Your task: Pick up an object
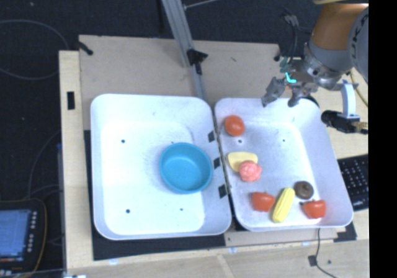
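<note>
Nearest you, at the 6 o'clock end of the right bin (329, 146), four items lie in a loose row: a red piece (262, 201), a yellow corn cob (283, 204) touching it, a dark brown round piece (303, 190) just beyond the cob, and a second red piece (314, 208) towards 4 o'clock. Any of these would satisfy the task.

Mid-bin, a pink lump (250, 172) rests against a pale yellow piece (239, 160). At 11 o'clock in that bin an orange-red tomato (234, 125) sits alone, near the divider.

The left bin (118, 121) holds a blue bowl (185, 167), right of its centre.

Farthest back, the gripper (285, 95) hangs over the right bin's 12 o'clock rim, its two fingers spread wide with nothing between them.

Finding: you are at the approach step; no object has been secured. The next move calls for travel towards 6 o'clock over a chosen item, then descent with the fingers straddling it. The lone tomato looks the cleanest target; the clustered pieces risk a fouled closure.
</note>
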Controlling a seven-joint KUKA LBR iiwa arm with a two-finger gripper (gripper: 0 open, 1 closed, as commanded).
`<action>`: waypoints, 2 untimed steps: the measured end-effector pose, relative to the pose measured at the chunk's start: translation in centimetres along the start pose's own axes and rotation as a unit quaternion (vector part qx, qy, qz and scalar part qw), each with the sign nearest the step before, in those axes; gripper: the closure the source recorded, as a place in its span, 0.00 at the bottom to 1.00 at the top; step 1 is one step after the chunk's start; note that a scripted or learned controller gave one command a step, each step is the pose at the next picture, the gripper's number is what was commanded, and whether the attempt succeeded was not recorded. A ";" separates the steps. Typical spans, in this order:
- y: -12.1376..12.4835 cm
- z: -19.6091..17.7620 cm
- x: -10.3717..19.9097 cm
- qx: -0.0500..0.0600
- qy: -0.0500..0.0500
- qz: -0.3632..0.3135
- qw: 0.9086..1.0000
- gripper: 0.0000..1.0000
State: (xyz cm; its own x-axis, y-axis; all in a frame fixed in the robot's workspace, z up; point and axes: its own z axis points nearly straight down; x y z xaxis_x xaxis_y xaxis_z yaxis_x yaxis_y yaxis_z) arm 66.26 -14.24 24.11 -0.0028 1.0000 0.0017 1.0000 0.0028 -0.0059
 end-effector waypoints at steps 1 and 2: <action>0.2 -0.5 0.0 -0.005 -0.001 0.000 1.000 0.00; 0.2 3.6 -0.2 -0.001 -0.002 0.001 1.000 0.00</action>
State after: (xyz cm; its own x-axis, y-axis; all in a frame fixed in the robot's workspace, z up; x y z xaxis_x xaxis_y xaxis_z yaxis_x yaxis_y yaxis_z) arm 66.46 -14.45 20.48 -0.0007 1.0000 -0.0031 1.0000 0.0007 -0.0034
